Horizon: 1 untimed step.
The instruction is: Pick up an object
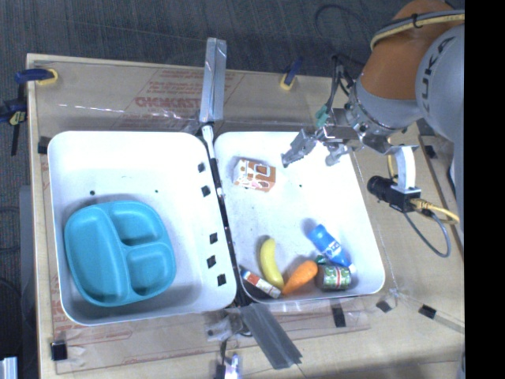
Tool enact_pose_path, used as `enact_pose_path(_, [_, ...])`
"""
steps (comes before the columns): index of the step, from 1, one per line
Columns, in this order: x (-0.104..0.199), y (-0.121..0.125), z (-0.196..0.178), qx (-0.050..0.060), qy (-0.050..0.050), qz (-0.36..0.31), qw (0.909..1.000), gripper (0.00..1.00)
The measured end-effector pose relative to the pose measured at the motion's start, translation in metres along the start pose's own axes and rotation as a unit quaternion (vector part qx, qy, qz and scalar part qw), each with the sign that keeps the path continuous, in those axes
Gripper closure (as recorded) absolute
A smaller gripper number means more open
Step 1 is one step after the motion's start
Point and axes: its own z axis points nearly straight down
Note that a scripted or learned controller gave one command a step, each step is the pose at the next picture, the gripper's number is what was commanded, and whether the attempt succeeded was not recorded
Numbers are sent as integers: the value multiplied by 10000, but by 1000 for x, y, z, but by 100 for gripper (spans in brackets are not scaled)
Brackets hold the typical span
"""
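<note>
A small orange-and-white carton (254, 174) is lying flat at the far left of the right bin (364, 212); a banana (271, 261), carrot (299, 277), blue bottle (328, 245) and can (334, 276) are clustering near its front edge.

Arm (442, 61): grey rounded casing, part of dark lettering on its shell. Orange band (410, 38): broad, domed, on the arm above the wrist, crossed by a thin pale cable. Gripper (316, 150): two slim grey metal fingers (298, 148) below that band, with bare metal brackets, thin dark wires and a small teal fitting.
</note>
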Motion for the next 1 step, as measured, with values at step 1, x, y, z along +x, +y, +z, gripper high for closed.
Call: enact_pose_path(1, [-48,-66,98,-6,5,-899,9960,0])
